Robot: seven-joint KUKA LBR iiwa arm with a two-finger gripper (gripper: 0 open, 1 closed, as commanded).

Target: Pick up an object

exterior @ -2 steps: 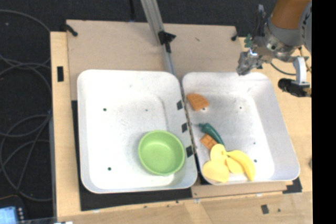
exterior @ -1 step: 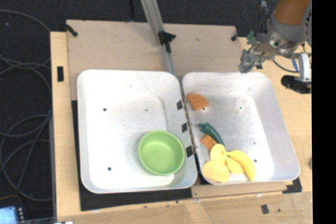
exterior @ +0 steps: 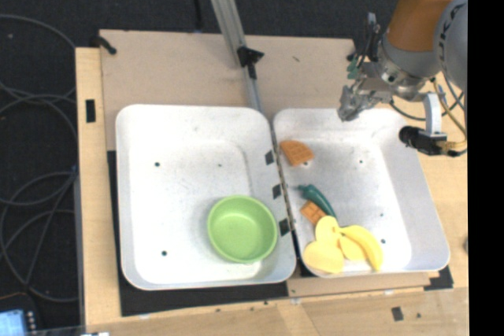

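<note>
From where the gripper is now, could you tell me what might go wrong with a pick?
The yellow toys, orange piece and teal tool crowd together against the right bin's near-left wall, so a grasp there may snag neighbours or hit the wall. The gripper sits at the far rim, well away from them.

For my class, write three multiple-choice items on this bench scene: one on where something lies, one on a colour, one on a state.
1. Where does the green bowl lie?
A. left bin
B. right bin
C. on the bench outside the bins

2. What colour is the banana?
A. red
B. yellow
C. blue

3. How does the bowl stand?
A. upside down
B. on its side
C. upright, mouth up

Answers:
1. A: it rests at the near right corner of the left bin.
2. B: it is yellow, at the near edge of the right bin.
3. C: its hollow inside faces the camera.
</note>
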